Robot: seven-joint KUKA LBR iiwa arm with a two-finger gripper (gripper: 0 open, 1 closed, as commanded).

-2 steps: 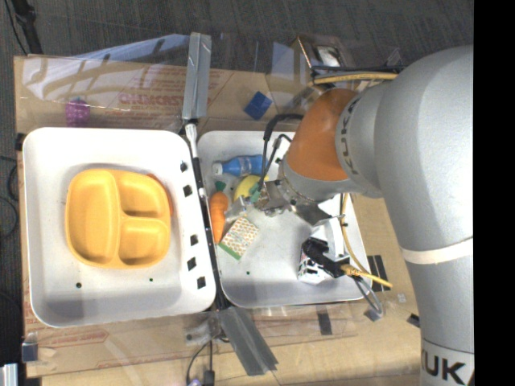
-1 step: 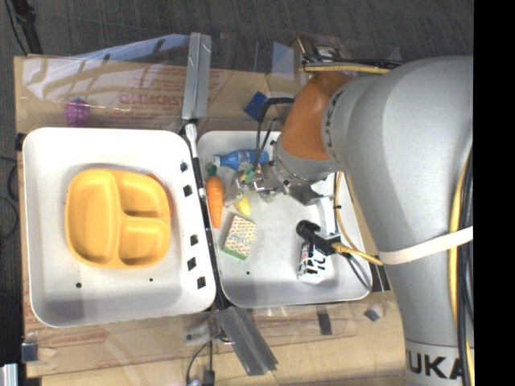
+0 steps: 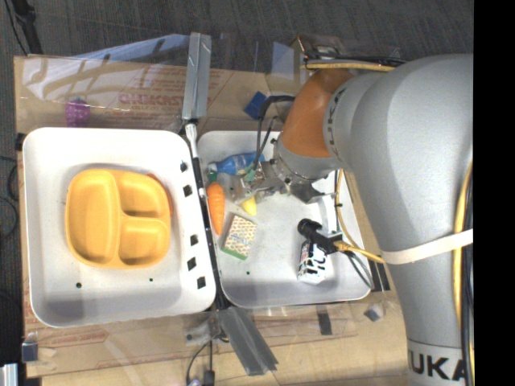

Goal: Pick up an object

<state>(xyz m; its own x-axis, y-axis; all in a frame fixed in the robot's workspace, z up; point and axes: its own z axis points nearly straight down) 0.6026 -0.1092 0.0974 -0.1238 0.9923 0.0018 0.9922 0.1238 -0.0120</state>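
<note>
Two white bins sit side by side on the bench: the left bin holds a yellow divided tray, and the right bin holds the loose objects. The grey arm reaches in from the right, and its gripper is low over the upper left part of the right bin; how it is set cannot be told from this angle. An orange carrot lies along that bin's left wall, just beside the gripper. A blue item lies near the top wall, and a small yellow piece sits right under the gripper. A patterned card-like square lies below them, and a black-and-white bottle lies well apart, toward the right.
</note>
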